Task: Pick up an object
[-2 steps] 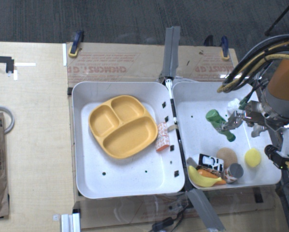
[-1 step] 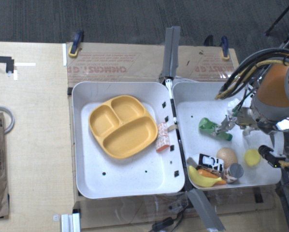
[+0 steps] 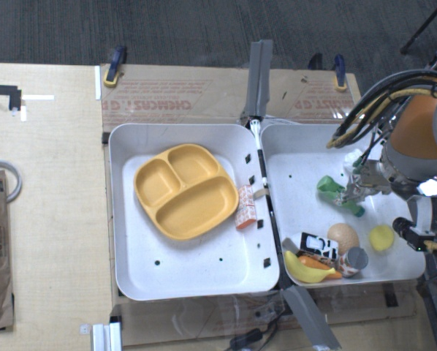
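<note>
From the camera view above the bench, your gripper (image 3: 354, 189) sat low in the right bin (image 3: 299, 159), reaching in from the right so the wrist stayed outside the wall. Its tip was down at a green object (image 3: 331, 189), touching it or just beside it, which reads as a grasp attempt on that piece. You could not tell from here whether the claw was spread or pressed together, and nothing showed the green object caught in it.

That right bin held the clutter. Near the front wall lay a banana (image 3: 300, 268), an orange carrot-like piece (image 3: 322, 266), a black-and-white item (image 3: 318, 244), a tan egg-shaped object (image 3: 343, 235) and a small grey cylinder (image 3: 356, 257), all bunched together and touching. A yellow ball (image 3: 381, 238) sat just to their right.

The left bin (image 3: 131, 269) held a yellow divided plate (image 3: 187, 191), lying flat near the middle, and a small red-and-white packet (image 3: 246, 207) just beside the plate's right rim, close to the divider between the bins.
</note>
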You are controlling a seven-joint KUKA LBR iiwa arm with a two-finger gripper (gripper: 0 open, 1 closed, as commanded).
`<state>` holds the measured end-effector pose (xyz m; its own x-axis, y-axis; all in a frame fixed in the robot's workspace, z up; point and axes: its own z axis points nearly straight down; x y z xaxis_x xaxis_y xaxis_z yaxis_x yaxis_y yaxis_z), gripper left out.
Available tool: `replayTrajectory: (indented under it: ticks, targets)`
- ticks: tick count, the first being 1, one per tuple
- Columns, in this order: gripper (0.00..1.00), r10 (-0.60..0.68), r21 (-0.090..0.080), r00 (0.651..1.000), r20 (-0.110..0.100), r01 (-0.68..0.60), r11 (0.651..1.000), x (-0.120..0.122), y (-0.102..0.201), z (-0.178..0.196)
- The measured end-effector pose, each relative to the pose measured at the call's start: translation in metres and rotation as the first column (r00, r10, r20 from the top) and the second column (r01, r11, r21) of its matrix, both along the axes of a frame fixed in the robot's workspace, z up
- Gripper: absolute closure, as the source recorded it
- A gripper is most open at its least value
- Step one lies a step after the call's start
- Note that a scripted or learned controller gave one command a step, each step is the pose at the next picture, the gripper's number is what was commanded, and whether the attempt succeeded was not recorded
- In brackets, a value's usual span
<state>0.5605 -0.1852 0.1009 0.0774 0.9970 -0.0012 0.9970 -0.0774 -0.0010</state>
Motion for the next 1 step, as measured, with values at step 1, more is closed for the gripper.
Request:
replayTrajectory:
  ticks: [1]
  targets:
    - [1.00,-0.301,-0.003,0.954,-0.005,0.301,0.954,0.0042,0.0495,0.1161]
